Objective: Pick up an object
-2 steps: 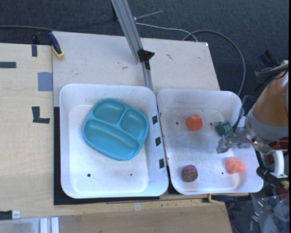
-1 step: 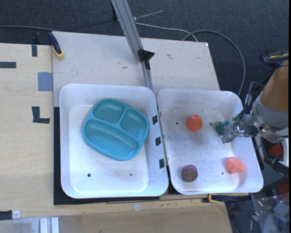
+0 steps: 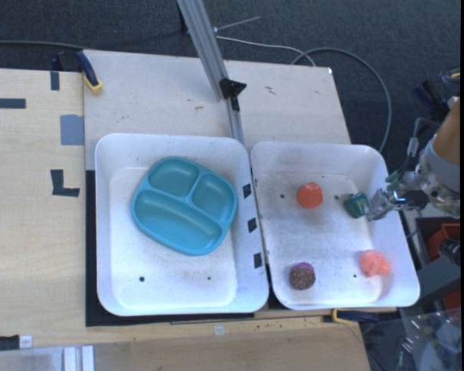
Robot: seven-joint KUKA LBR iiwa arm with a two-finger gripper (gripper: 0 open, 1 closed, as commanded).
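A: Near edge first: a dark purple bumpy ball [image 3: 301, 275] and a pink lumpy piece [image 3: 375, 263] are seen in the right bin [image 3: 325, 154], both nearer than the gripper [image 3: 377, 205].

B: The orange ball [image 3: 309, 195] looks the likeliest pick. It's left of the gripper, round and smooth, no long axis. Grip width can't be told, nothing seen held.

A: The blue plastic divided plate [image 3: 185, 205] lies in the left bin [image 3: 112, 207].

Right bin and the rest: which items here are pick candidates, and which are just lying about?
Pick candidates, in the right bin:
orange ball
dark purple ball
pink object
small green object, nearest the gripper

Lying about:
blue divided plate, left bin
yellow-handled clamp on the bench
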